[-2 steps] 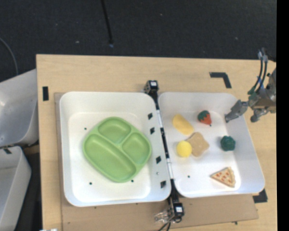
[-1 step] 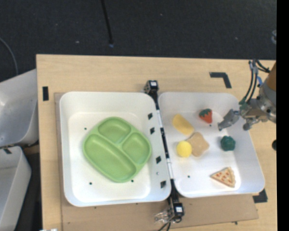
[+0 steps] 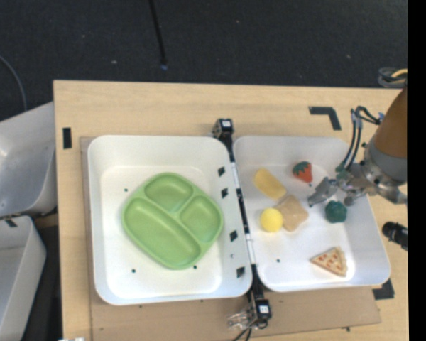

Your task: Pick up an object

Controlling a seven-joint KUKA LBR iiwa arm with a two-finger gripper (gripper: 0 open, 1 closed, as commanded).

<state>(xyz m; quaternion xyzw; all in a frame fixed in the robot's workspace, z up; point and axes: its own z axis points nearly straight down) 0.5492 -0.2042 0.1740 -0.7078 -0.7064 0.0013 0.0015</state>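
A small dark green object (image 3: 335, 211) lies in the right bin (image 3: 362, 272), just beside the tool (image 3: 331, 192), whose grey fingers look spread and empty (nothing sits between them). The pick seems not yet made. Nearby: strawberry (image 3: 302, 170), yellow ball (image 3: 271, 220). The arm (image 3: 389, 144) reaches in low from the right.

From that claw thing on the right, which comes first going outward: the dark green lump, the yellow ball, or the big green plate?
Measured from the gripper in the camera view:
1. Dark green lump, just beside it in the right bin.
2. Yellow ball, further left in the same bin.
3. Green divided plate, far off in the left bin.
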